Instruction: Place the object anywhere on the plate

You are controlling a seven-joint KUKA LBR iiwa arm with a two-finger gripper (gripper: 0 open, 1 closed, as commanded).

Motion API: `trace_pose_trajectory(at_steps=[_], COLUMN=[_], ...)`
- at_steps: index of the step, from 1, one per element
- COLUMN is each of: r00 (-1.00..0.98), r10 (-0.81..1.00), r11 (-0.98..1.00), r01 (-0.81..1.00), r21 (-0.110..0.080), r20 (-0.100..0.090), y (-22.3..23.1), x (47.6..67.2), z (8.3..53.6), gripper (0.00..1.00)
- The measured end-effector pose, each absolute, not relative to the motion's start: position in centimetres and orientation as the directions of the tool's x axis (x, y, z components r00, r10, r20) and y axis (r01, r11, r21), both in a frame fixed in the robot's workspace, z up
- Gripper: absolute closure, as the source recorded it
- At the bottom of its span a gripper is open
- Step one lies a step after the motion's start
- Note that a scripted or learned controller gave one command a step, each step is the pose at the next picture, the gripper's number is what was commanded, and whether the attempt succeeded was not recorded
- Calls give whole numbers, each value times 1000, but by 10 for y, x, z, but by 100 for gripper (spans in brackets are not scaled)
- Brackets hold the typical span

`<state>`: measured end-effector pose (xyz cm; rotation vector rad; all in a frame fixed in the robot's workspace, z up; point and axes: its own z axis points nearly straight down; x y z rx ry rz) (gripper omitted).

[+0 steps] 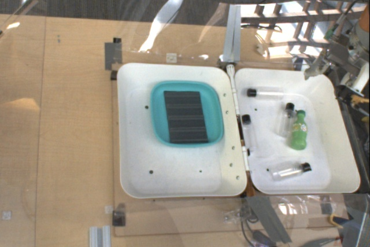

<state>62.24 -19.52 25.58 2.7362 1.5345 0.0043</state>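
A teal plate sits in the left bin. A dark grey ridged block lies flat across the middle of the plate. The right bin holds a small green bottle and three clear vials with black caps: one lying at the back, one beside the bottle, one lying at the front. The arm's end, with the gripper, hangs over the back right corner of the right bin, apart from all of these things.
A small black cap lies near the right bin's left wall. The ridge between the two bins runs front to back. Metal framework and cables stand behind the right bin.
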Motion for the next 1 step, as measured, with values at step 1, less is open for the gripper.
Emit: trace_pose_trajectory(at_steps=[1], r00=[541], r10=[841], r11=[-541], r01=[841], r21=[4], r20=[0], y=[-184], x=[647], z=[259], gripper=[0])
